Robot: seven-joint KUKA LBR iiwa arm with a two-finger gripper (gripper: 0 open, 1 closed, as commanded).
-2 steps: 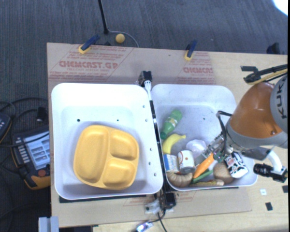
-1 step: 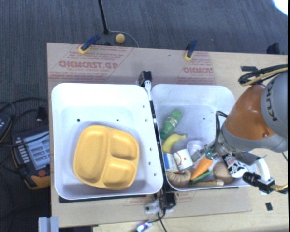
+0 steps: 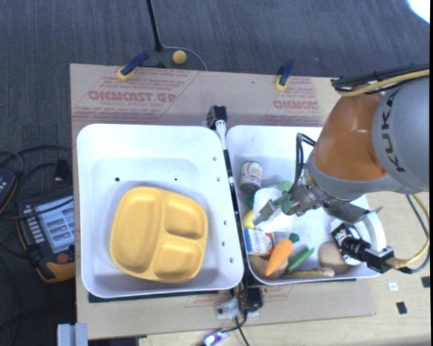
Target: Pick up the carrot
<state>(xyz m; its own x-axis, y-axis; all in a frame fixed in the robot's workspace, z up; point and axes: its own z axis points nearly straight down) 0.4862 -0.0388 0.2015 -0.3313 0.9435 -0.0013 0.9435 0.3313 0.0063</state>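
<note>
Toward five o'clock of the right shallow white bin [image 3: 379, 225], the small orange plastic carrot [image 3: 276, 257] lies tilted among clutter, touching green toy pieces at its three o'clock. It looks light, rigid and smooth, likely slippery; taking it across the thicker middle seems safest. The jaws [image 3: 273, 209] hover at its twelve o'clock; how far open, I cannot tell. I count one carrot, two bins, one yellow compartment tray [image 3: 159, 233] in the left bin [image 3: 101, 153].
</note>
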